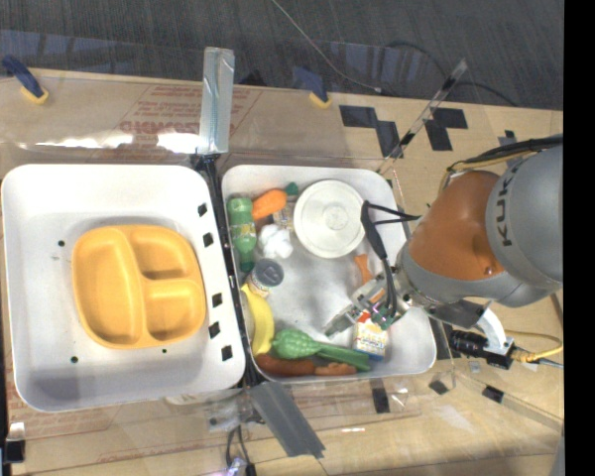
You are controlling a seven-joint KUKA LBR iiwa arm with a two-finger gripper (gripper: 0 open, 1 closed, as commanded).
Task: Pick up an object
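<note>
- Down in the right shallow white bin (416,355) hang my jaws (362,312), near its lower right corner, just above a small white carton with coloured print (372,339).
- Whether they are apart or together I cannot tell; the metal parts blur into the bin floor and nothing shows clearly between them.
- Behind them my grey arm with its orange band (454,241) reaches in from the right, over the bin's right wall.
- Beside my jaws, to the lower left, lies a green plastic toy with a knobbly head and long handle (312,349), resting over a brown-red strip (293,367) along the bin's front wall.
- At the bin's left wall sits a yellow banana-shaped toy (259,320), with a small round grey-lidded jar (267,274) just above it.
- Farther back stands a round white lidded bowl (327,217), and by it an orange carrot-like toy (269,203) and a green bottle (241,228).
- Well apart from me, the left white bin (30,276) holds a yellow plastic tray with divided compartments (139,286).
- Both bins sit side by side on the cardboard-covered surface (99,107).
</note>
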